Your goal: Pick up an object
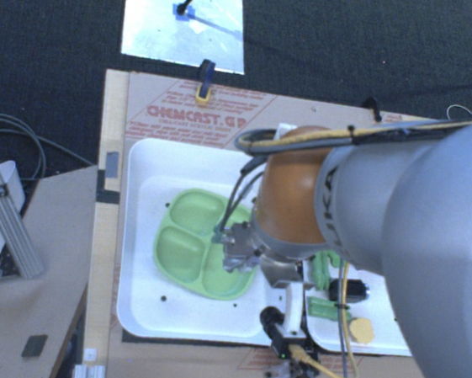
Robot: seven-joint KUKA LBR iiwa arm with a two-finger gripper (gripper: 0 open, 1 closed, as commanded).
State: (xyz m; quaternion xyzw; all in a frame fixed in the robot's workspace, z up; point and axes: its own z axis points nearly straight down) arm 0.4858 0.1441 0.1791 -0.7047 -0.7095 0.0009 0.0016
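A light green divided plate point(189, 242) lies in the left white bin point(144, 216). The grey arm with its orange band point(291, 190) reaches in from the right. My gripper point(237, 256) hangs over the plate's right edge, and the wrist hides most of it from above. In the right bin point(391, 316) lie a green stick-like piece point(322, 268), a second green piece point(324, 308), a small black object point(352, 289) and a round yellow piece point(361, 330), all partly covered by the arm.
A cardboard sheet point(198, 116) lies under the bins, with a yellow and black clip point(204, 83) at its far edge. Cables point(301, 361) hang near the front edge. A metal frame point(1, 208) stands at the left.
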